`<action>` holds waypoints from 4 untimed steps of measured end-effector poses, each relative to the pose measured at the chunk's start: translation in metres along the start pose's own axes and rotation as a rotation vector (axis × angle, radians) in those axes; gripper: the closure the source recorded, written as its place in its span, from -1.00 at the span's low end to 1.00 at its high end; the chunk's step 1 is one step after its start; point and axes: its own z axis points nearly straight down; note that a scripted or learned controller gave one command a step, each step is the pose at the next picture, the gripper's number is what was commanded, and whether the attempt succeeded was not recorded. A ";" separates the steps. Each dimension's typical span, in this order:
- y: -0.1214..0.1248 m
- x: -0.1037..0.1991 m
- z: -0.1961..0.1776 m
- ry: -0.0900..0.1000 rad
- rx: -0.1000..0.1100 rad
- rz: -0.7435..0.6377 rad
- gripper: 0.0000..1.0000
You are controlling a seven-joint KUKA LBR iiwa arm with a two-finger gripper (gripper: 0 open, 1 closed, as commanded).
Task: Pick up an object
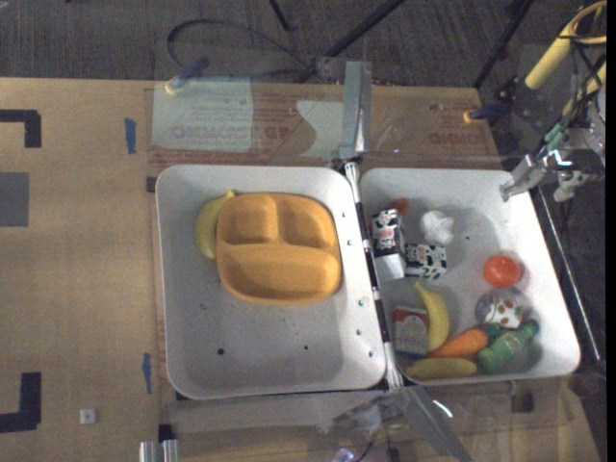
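Note:
The right bin [549, 258] holds several small items: a cow-patterned carton [386, 231], a small cow-patterned box [425, 258], a white lump [438, 225], a red-orange ball [501, 270], a banana [435, 316], a red box [409, 331], a carrot [462, 343], a green bottle [505, 346] and a patterned can [499, 309]. My gripper [527, 173] hangs above the right bin's far right corner, apart from all of these items. Nothing shows in it.
The left bin [192, 354] carries an orange compartment tray [277, 246] with a yellow piece [207, 225] poking out at its left. A metal divider [353, 114] stands behind the bins. Cables and a yellow hose [563, 46] crowd the upper right.

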 end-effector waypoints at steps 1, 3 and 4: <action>-0.098 0.003 0.081 0.000 0.000 -0.133 -1.00; -0.092 0.034 0.135 0.000 -0.001 -0.703 -1.00; -0.062 0.090 0.162 -0.002 -0.008 -0.399 -1.00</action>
